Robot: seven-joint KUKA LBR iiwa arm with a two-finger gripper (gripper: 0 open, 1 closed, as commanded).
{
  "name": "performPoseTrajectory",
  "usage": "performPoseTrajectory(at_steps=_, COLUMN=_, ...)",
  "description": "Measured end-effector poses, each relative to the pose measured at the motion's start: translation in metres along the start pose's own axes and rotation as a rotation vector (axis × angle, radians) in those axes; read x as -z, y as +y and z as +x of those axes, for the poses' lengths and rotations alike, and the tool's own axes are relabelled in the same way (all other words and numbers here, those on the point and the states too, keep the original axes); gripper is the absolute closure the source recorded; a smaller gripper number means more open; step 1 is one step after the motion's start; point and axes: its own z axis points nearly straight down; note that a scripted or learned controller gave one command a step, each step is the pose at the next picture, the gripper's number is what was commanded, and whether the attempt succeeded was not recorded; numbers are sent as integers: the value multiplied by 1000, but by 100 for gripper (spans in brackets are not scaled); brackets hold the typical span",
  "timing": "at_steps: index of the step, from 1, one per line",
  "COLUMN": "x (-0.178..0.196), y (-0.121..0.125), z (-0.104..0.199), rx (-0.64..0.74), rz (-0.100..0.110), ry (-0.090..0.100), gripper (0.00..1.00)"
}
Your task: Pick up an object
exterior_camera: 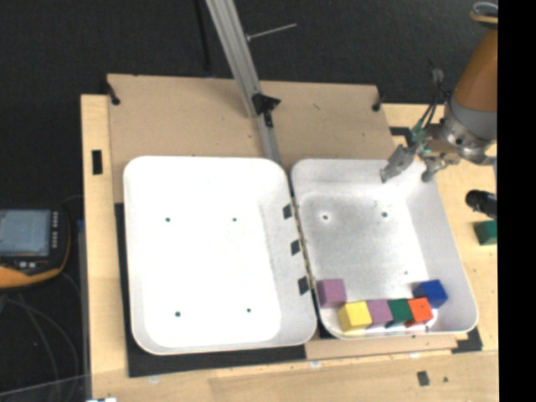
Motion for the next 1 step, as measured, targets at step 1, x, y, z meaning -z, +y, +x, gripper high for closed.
performPoseTrajectory(at_steps=1, x=12, y=1, z=0, rx=10, rz=-3, ry=-3, gripper=100)
